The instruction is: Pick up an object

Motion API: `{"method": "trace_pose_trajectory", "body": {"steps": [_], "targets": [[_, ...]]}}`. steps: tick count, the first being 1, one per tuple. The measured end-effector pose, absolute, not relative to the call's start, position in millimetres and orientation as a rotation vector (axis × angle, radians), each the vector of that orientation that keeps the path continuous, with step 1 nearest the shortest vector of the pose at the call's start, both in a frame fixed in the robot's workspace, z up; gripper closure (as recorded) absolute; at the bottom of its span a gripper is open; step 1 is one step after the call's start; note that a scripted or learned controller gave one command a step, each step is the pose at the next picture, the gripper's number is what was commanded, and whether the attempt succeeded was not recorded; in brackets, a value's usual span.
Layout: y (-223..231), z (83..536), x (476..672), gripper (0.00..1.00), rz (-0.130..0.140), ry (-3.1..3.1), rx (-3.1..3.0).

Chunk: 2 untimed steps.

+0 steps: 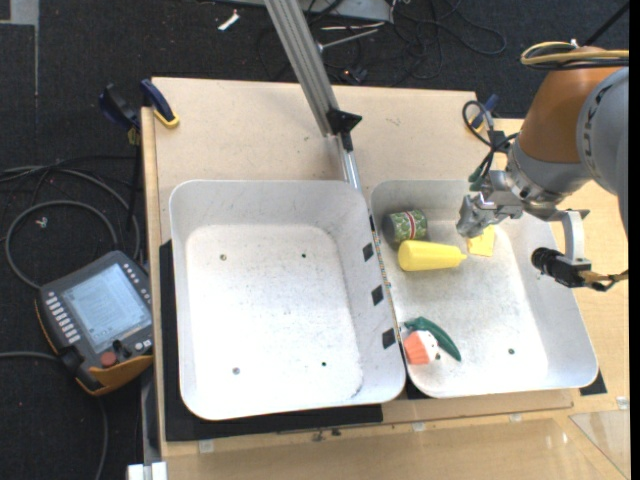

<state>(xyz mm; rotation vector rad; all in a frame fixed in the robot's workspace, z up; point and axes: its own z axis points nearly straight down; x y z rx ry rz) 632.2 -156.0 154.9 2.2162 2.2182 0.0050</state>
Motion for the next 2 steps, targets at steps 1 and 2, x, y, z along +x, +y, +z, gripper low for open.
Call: {"method": "trace_pose_trajectory", "body": {"steps": [1,2], "targets": [[-160.3,218.4,632.0,1.00,0.006,2.218,2.214],[-160.4,272.4,633.7,1.00,0.006,2.219,2.213]]}}
